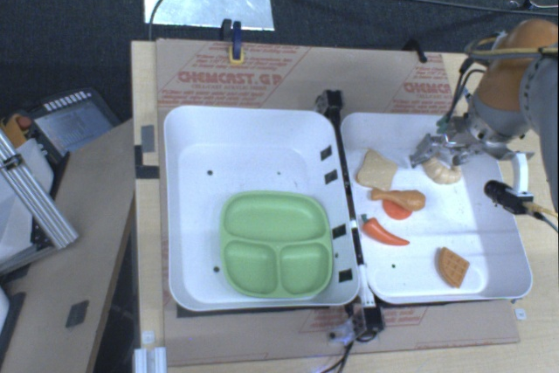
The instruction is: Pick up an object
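While the claw [434,155] is lowered into the right bin [502,271], whether it is apart or together cannot be told. A pale bun [446,174] is seen just beneath it. Nearby, a bread slice [377,169], a drumstick [402,200], a red pepper [383,231] and a waffle [452,266] are scattered. A green divided plate [276,242] is held in the left bin [196,144].

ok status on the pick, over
Gripper low in right bin, over pale roll. Grip on it not confirmed. Bread slice, drumstick close by.
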Tool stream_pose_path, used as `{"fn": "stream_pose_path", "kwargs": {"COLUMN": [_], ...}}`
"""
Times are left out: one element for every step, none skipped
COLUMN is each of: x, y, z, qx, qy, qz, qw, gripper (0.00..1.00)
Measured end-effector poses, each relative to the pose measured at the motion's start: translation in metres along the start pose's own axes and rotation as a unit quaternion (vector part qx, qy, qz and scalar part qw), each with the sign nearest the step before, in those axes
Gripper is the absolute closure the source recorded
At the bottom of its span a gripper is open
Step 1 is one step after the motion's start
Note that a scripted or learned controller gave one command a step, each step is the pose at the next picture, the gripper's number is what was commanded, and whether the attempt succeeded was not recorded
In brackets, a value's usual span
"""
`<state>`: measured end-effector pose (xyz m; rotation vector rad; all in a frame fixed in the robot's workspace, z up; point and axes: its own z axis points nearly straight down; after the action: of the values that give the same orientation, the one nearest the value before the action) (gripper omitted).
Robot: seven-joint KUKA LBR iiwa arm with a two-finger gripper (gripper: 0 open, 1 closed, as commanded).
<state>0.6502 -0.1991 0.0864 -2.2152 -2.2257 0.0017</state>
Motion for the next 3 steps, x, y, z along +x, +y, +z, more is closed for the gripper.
{"fn": "stream_pose_path", "kwargs": {"x": [0.000, 0.000, 0.004], "y": [0.001, 0.003, -0.001], "z": [0.001, -0.011, -0.074], "qx": [-0.002, -0.004, -0.004], "qy": [-0.001, -0.001, -0.001], "qz": [0.000, -0.002, 0.000], "qw": [1.0000, 1.0000, 1.0000], "gripper": [0.00, 1.00, 1.00]}}
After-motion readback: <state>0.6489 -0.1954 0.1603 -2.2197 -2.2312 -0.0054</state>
